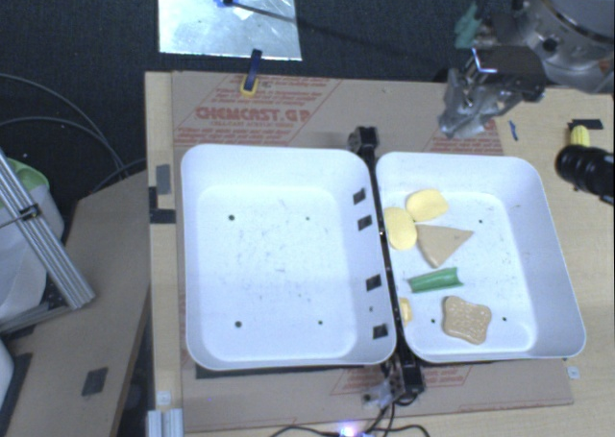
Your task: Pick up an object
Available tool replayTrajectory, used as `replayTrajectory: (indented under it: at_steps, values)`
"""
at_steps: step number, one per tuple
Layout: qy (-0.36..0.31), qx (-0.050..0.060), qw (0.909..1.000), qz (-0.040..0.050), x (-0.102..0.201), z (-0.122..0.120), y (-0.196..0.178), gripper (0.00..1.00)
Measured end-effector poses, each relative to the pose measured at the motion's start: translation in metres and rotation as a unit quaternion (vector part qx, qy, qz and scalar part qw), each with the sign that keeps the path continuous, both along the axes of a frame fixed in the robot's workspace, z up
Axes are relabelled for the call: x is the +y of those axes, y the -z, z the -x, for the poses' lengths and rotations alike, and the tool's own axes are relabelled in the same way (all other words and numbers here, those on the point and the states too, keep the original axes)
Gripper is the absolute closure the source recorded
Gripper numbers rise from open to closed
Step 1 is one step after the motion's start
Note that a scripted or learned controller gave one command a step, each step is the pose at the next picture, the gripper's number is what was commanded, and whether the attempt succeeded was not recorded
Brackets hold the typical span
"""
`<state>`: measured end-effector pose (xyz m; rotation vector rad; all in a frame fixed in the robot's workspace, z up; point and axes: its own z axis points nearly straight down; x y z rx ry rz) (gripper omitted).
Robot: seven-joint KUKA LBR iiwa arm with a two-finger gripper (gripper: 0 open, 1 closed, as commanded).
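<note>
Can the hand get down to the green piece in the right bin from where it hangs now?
Probably yes. The hand hangs above the right bin's far rim, and the green piece lies open, apart from its neighbours.

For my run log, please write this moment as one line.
gripper: above far edge of right bin, nothing held | right bin: yellow pieces, tan wedge, green stick, biscuit | pick: not done

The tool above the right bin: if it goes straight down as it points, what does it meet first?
Probably the far rim of the right bin or the cardboard beside it; the tool hangs there, though depth is unclear.
</note>
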<state>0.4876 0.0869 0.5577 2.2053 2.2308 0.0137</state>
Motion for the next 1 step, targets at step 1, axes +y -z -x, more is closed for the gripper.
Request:
replayTrajectory:
  at_steps: [1]
  values:
    - [-0.002, -0.002, 1.0, -0.0004, -0.0001, -0.0005, -0.0112, 1.0]
